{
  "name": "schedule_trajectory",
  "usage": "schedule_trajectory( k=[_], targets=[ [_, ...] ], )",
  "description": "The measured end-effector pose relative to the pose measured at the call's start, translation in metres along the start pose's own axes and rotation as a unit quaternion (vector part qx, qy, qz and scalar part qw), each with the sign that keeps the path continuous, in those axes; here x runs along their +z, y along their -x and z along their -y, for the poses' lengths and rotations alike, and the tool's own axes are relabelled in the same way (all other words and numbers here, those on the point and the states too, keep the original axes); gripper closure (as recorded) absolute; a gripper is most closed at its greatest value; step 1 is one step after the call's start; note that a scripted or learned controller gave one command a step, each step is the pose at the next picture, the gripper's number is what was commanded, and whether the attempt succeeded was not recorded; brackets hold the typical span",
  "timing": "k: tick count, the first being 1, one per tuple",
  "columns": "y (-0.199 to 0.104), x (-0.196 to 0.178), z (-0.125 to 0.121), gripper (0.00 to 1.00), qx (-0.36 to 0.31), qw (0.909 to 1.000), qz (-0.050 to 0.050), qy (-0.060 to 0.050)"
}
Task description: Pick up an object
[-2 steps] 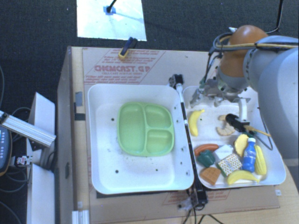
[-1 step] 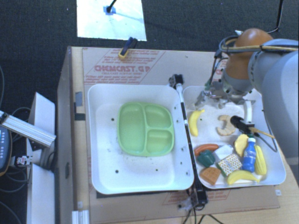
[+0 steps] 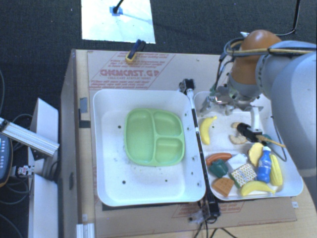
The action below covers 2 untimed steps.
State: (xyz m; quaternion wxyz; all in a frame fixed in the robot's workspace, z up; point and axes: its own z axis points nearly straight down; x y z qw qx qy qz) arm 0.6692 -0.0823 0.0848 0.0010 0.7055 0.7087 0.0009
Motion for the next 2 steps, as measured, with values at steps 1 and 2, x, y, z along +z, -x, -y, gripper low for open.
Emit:
schedule_trajectory(
  k=[1,2],
  targets=[
    [0.0002,-0.0112,-0.0011,1.00,-0.001,1.0000,0.000,0.002],
    [0.0002,-0.0111,-0.0010,0.00,-0.001,1.0000,0.000,0.001]
  ],
)
